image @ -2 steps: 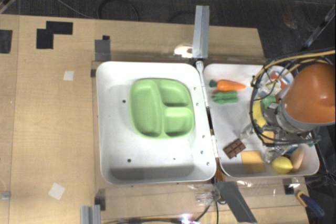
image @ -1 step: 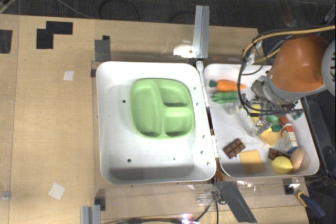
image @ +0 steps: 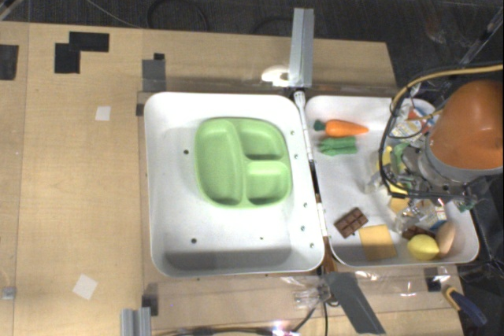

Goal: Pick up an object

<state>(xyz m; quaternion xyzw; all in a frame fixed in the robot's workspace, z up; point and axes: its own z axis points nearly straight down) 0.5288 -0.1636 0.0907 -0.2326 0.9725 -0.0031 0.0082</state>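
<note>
- Camera view, arm: the grey arm with its orange band [image: 471,126] reaches in from the right and stands over the right side of the right bin [image: 346,173].
- Camera view, gripper [image: 420,210]: it sits below the orange band amid a cluster of cables, low over the bin's right portion. Whether it is released or clenched cannot be told; the wrist and cables hide it.
- Objects just beside the gripper, toward the near edge: a yellow lemon [image: 424,246] and a tan rounded piece [image: 446,238] at the bin's near-right corner.
- Objects to the left of the gripper and nearer the front edge: a tan block [image: 377,241] with a brown chocolate bar [image: 350,222] just beside it.
- Objects to the left of the gripper toward the far edge: an orange carrot [image: 345,127] with a green pea pod [image: 339,145] lying just beside it, well apart from the gripper.
- Left bin [image: 169,169]: it lies farther left of the gripper, beyond the divider, and holds a green sectioned plate [image: 241,161].
- Both bins rest on the wooden bench [image: 71,193].
</note>
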